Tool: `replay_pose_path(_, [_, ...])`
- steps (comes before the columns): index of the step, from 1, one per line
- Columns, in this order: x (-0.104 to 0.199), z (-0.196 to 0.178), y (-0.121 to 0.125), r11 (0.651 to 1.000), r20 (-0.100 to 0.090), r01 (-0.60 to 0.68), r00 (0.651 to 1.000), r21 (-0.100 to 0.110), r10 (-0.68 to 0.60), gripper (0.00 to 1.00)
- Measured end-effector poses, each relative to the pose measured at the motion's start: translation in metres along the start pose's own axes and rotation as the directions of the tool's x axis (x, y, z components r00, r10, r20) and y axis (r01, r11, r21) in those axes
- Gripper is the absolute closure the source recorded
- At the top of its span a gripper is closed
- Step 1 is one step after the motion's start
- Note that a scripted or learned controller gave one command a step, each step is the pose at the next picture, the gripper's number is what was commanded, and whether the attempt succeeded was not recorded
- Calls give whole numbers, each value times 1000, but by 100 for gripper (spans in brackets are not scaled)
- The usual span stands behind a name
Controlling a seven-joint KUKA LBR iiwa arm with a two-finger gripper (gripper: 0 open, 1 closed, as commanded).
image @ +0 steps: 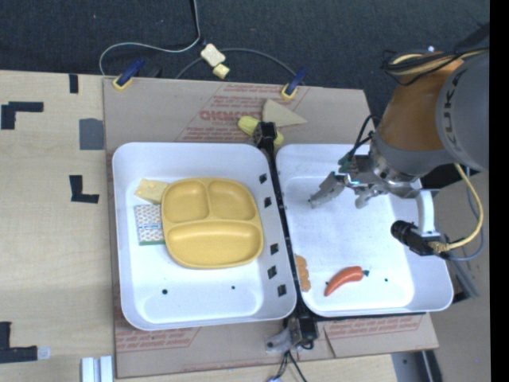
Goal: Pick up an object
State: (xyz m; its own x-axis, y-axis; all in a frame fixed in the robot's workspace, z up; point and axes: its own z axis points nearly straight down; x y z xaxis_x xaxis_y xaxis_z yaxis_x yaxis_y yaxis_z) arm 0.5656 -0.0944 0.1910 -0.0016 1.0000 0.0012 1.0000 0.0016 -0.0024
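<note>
Camera view showed the gripper [343, 190] spread wide, grasping nothing, above the right bin [398, 297]. A red pepper [344, 279] lay near the front rim, open floor around it. A yellow plate [212, 222] sat in the left bin [127, 237].

A robotics lab, by the look of it. A grey and orange arm [433, 118] reaches over two white bins [199, 309] set on a cardboard sheet [231, 106] held by blue clamps [127, 74] at the far edge. Loose cables [191, 14] trail over dark carpet, and black marks [79, 189], perhaps tape, dot the wooden surface [48, 277].
</note>
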Motion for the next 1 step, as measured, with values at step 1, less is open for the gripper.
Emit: replay_pose_path(1, [-6,109,-64,1000,2,-4,1000,-4,4,0])
